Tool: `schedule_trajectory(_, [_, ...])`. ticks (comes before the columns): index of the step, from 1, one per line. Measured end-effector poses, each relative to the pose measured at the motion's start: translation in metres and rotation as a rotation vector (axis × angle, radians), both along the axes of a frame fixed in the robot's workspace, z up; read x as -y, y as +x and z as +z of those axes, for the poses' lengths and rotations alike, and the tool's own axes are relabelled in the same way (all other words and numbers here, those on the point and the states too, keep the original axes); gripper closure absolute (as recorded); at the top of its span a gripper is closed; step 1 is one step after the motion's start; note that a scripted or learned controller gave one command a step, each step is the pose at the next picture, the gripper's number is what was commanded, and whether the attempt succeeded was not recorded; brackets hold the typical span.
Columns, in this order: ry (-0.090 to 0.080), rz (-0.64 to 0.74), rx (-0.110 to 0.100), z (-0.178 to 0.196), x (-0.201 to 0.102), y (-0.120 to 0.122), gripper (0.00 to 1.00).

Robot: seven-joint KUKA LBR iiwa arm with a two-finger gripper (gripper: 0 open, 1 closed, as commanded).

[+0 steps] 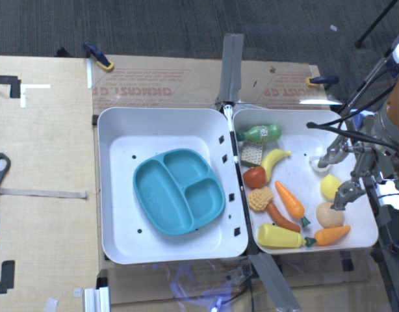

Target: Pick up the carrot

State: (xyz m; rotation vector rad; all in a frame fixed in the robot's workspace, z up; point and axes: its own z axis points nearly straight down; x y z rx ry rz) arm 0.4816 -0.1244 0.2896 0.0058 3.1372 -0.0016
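The carrot lies in the right bin, roughly at its middle, slanting from upper left to lower right with its green stub toward the near wall. It is crowded: a red sausage-like piece runs alongside it just below, a corn-like yellow piece sits at its left, a tomato and banana are above it, and a second, smaller orange carrot-like piece rests near the front right corner beside a beige egg-shaped item. The gripper hovers over the right part of this bin, well to the right of the carrot, near a lemon; its two fingers stand apart with nothing between them. To do the reach well, the arm should travel left until it is centred over the carrot's thicker middle, then turn the wrist so the fingers close across the narrow width, not along the length. One finger will have to slip between the carrot and the red piece, and whether there is a true gap there is hard to judge at this slant, so a slow, straight descent seems wise. The blue divided plate in the left bin plays no part here.
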Motion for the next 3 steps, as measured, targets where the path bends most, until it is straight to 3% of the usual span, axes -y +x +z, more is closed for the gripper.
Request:
schedule_trajectory(1, [-0.005, -0.137, 0.027, -0.178, 0.002, 0.005, 0.00])
schedule_trajectory(2, [-0.006, -0.203, 0.019, -0.192, -0.011, 0.023, 0.00])
schedule_trajectory(3, [-0.004, -0.199, 0.026, -0.179, -0.013, 0.027, 1.00])
